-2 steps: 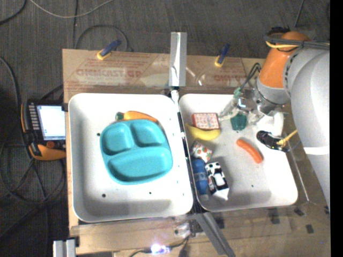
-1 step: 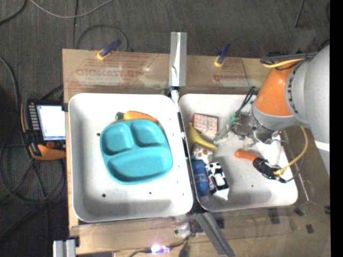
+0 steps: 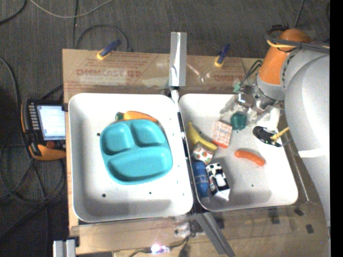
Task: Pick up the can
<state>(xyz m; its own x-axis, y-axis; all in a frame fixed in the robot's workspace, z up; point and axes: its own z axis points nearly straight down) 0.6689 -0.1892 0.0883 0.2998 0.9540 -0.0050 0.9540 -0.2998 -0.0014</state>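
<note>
Arm (image 3: 308,100): grey with an orange band, it comes in from the right and bends down over the back right corner of the right bin.
Jaws (image 3: 239,110): low over the back part of the right bin, just above a small teal object; I cannot tell how far open the jaws are, or if they hold something.
Can (image 3: 201,178): blue, lying on its side at the front left of the right bin (image 3: 278,194), close along the left wall, touching the black-and-white carton (image 3: 218,180) beside it; well apart from the jaws.
Banana (image 3: 198,138): yellow, lying behind the can near the left wall.
Small red-and-white box (image 3: 223,133): just right of the banana, near the teal object (image 3: 238,120).
Orange sausage-like piece (image 3: 250,156): alone in the middle right of the right bin.
Teal tray (image 3: 137,150): with three compartments, in the middle of the left bin (image 3: 86,197); an orange thing (image 3: 138,115) shows from under its back edge.
Counter (image 3: 107,71): brown board behind the bins, with two clamps.
</note>
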